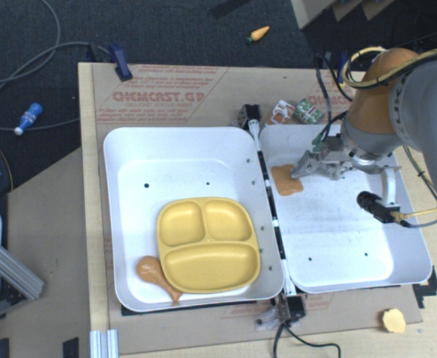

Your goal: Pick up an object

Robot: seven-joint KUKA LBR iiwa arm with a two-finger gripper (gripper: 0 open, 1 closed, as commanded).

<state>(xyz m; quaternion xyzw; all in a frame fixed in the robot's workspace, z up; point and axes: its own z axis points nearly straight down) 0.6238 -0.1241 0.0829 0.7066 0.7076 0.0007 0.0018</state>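
Reaching in: the arm (397, 103) comes from the right, over the right bin (345, 237); its pincer (308, 166) sits low near that bin's left wall
Pincer state: whether it is spread or pressed together I cannot tell, the metal parts blur into one another
Nearest object: a flat tan piece (285, 180) lying on the right bin's floor, against the left wall, just beside the pincer tip; contact cannot be made out
Likely handling: looks thin, light and perhaps soft, like toy food; lying flat it offers little edge, so it may slide or slip out of a pinch
Where to hold: across its narrower width, from above, away from the wall side
Other objects: a yellow divided plate (206, 245) in the left bin (129, 162), rigid, broad, best taken by its rim; an orange drumstick-shaped toy (156, 273) touching the plate's lower left, graspable at its thin neck
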